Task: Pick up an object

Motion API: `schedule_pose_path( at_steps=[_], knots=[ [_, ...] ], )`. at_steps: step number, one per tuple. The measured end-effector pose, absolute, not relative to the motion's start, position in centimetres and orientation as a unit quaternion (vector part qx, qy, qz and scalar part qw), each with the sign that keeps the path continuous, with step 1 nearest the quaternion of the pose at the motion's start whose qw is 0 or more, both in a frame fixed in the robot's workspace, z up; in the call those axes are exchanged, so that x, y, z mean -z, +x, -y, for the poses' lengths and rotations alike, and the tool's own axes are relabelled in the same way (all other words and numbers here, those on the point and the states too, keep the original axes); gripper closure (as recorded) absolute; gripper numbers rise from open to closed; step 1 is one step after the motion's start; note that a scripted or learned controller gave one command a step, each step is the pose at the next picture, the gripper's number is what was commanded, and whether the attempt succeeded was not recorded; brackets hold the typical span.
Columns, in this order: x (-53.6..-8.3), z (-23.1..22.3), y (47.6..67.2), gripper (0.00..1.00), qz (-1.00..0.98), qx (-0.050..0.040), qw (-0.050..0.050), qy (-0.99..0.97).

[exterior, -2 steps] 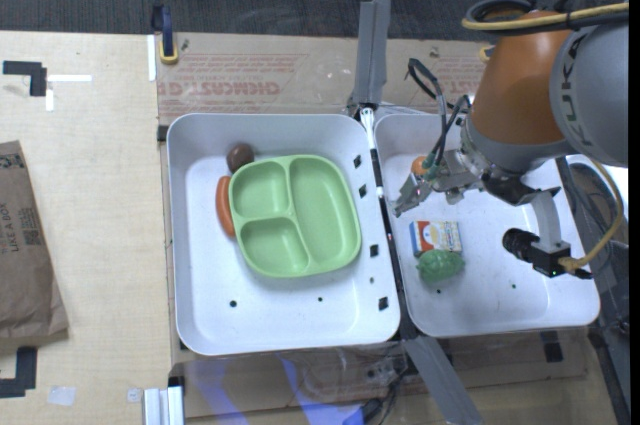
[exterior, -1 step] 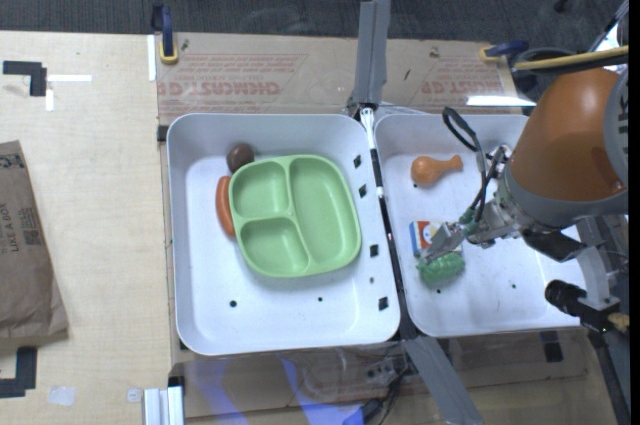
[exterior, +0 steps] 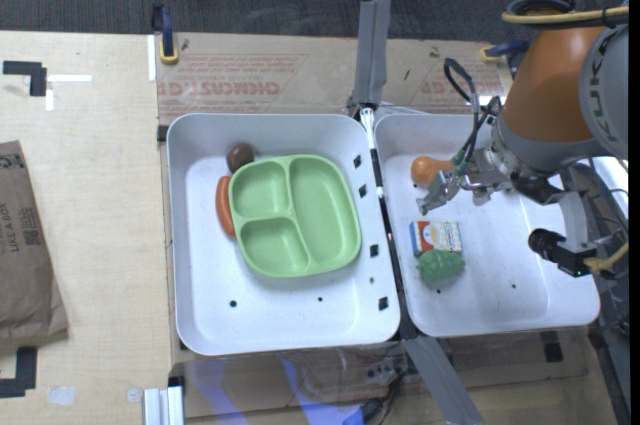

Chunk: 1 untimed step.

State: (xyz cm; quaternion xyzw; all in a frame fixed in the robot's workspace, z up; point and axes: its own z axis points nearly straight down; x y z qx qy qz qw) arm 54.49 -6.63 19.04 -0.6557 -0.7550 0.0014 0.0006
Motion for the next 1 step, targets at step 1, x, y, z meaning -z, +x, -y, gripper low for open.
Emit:
schedule_pose_path(
  at_steps=[1],
  knots=[
    [-12.63, 11.64, 50.01, 0.0, 0.793, -0.0003, 0.0, -0.609]
  ],
)
